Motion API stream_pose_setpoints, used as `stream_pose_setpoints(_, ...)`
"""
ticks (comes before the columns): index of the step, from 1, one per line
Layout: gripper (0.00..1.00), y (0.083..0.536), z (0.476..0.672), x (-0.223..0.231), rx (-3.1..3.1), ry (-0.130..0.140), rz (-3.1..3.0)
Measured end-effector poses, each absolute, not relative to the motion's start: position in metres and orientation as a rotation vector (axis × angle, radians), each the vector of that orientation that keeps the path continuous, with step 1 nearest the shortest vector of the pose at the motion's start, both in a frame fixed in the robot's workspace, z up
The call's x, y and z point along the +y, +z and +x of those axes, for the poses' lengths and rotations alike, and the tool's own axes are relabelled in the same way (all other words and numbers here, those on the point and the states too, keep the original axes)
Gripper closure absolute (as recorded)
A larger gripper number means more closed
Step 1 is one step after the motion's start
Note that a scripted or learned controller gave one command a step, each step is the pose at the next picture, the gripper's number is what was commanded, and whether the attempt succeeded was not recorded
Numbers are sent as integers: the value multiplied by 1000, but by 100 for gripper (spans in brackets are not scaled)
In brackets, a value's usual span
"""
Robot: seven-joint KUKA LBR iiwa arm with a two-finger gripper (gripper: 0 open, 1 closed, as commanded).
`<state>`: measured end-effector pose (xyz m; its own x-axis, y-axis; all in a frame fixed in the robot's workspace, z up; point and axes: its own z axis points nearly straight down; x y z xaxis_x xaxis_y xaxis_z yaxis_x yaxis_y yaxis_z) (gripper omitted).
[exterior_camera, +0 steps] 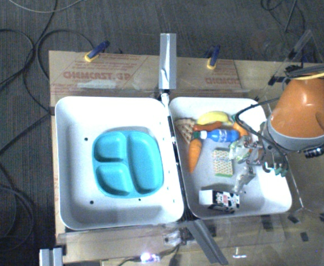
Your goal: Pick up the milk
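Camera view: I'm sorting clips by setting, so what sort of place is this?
Probably a robotics lab test bench. Two white bins sit on a clamped board, loose cables trail over the carpet, and the arm reaches over toy food such as a banana.

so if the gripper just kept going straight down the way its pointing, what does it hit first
Most likely the small black-and-white carton lying near the front wall of the right bin. The gripper hangs just above and beside it, pointing downward. Depth is hard to judge from this slanted view, so it might meet the bin floor just beside the carton.
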<state>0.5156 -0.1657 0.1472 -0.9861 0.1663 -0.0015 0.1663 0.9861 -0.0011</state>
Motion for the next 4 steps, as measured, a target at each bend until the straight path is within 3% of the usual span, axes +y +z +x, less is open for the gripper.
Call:
stream_pose_setpoints(1,0,115,500,-144,3112,-14,237)
stream_pose_setpoints(2,0,101,509,-145,2972,-8,836)
stream_pose_setpoints(3,0,285,512,-209,3022,-2,842)
stream_pose_setpoints(4,0,186,522,-106,3095,2,538)
